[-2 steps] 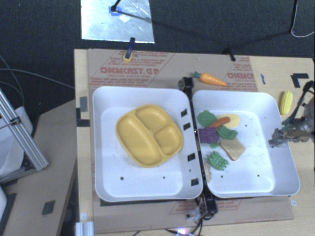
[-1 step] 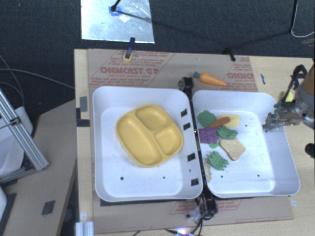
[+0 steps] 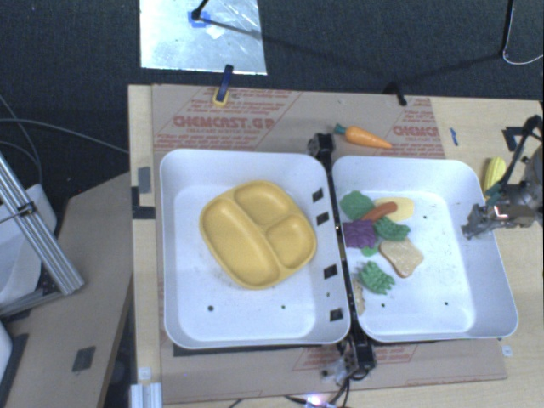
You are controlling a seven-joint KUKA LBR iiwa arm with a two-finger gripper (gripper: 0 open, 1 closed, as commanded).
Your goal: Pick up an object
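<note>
- Two shallow white bins sit side by side on a cardboard-covered bench: left bin [image 3: 183,313], right bin [image 3: 450,313].
- Left bin: one yellow divided plate [image 3: 257,233] with three compartments, lying flat near the bin's middle.
- Bench above the seam between the bins: one toy carrot [image 3: 363,136], lying outside both bins.
- Right bin, left half, a cluster of toy foods close together:
  - green leafy piece [image 3: 356,204] at the upper left of the cluster;
  - small orange-red piece [image 3: 382,210] just beside it, overlapping a pale yellow round piece [image 3: 401,208];
  - purple piece [image 3: 357,234] below the leafy one;
  - dark green piece [image 3: 391,227] to its right;
  - slice of toast [image 3: 401,257] below that, tilted;
  - second green leafy piece [image 3: 375,277] at the bottom of the cluster.
- Right bin's right rim: gripper [image 3: 481,224], dark metal, hanging at the rim, well apart from the food cluster; whether it is spread or closed cannot be told, and nothing is seen in it.
- Bench beyond the rim: one yellow object [image 3: 494,173], partly hidden by the arm.
</note>
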